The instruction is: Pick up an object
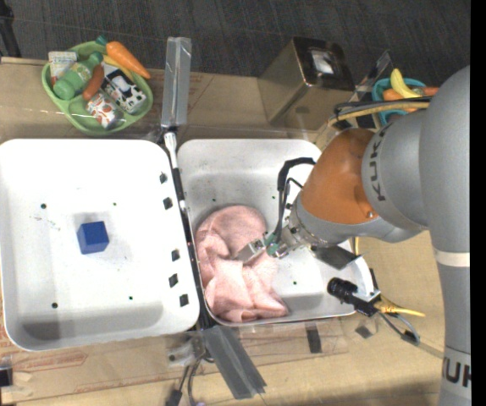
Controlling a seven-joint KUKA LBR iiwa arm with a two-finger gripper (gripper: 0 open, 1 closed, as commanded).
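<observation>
A crumpled pink cloth (230, 265) lies in the right bin (226, 163), covering its near left part. My gripper (264, 248) is down at the cloth's right edge, reaching in from the right, its tips touching the fabric. A small blue cube (93, 236) sits alone in the left bin (74, 311), far from the gripper. The grey arm with its orange band (345, 184) hangs over the right half of the right bin and hides what is under it.
A green bowl (97, 87) of toy food, with an orange carrot, stands beyond the left bin. A brown box (306, 74) sits behind the right bin. A raised divider (178, 218) separates the two bins.
</observation>
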